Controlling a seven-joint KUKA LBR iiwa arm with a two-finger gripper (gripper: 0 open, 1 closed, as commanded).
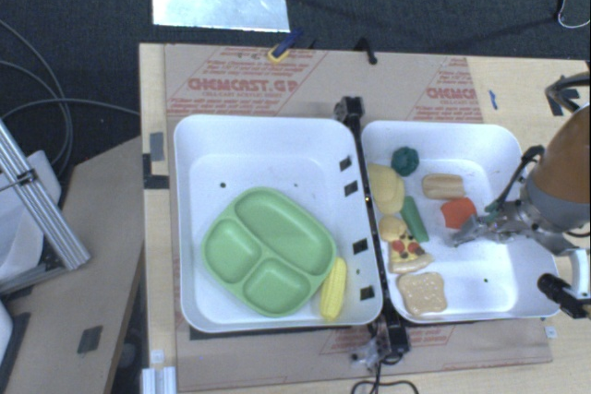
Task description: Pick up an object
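in the right bin (499, 143), nearest, lies a toast slice (424, 292), then a pizza slice (406, 251) just beyond it. the arm reaches in from the right; its jaws (464, 232) sit low beside a red-orange piece (456, 212), and whether they are open cannot be told. farther lie a bread roll (442, 186) and a dark green piece (404, 161). the left bin (268, 138) holds a green divided plate (268, 250) and a yellow corn cob (332, 288).
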